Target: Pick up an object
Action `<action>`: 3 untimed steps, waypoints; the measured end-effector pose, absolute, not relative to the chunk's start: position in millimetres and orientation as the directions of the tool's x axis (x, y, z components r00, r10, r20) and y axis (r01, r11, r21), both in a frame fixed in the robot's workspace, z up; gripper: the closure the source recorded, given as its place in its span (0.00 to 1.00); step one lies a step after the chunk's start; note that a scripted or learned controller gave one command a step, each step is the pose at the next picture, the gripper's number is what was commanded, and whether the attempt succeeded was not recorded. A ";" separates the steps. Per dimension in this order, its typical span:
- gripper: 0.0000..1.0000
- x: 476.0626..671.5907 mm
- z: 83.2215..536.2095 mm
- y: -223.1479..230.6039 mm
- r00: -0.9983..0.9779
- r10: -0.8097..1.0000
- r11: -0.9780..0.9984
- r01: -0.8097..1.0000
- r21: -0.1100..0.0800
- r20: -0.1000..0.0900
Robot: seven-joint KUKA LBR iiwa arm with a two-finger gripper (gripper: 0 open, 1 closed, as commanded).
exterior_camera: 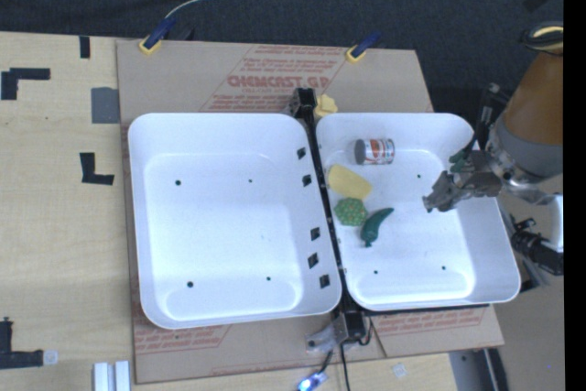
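Camera view, cardboard sheet (275,78) printed "CHEMCAST GP", labelled can (374,151) in right bin (476,279)

My arm (540,105) is grey with an orange band; my gripper (438,200) is dark. Both bins (220,128) are white. The can (374,151) is silver with a red label. The block (349,181) is yellow, the round toy (351,212) green, the curved toy (374,225) dark green. The cardboard (275,78) is tan with red print.
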State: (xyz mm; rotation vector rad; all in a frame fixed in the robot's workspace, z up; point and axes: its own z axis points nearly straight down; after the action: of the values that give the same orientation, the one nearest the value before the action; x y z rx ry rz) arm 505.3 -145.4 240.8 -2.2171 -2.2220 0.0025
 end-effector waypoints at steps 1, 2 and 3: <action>1.00 595.2 381.6 -169.8 -0.004 1.000 0.004 1.000 0.019 -0.008; 1.00 599.2 525.6 -175.3 -0.003 1.000 0.003 1.000 0.018 -0.006; 1.00 516.3 536.8 -147.1 -0.003 1.000 0.003 1.000 0.001 0.001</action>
State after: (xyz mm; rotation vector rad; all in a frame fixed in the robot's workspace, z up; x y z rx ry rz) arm 516.3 -147.1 536.8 -2.2188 -2.2248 -0.0025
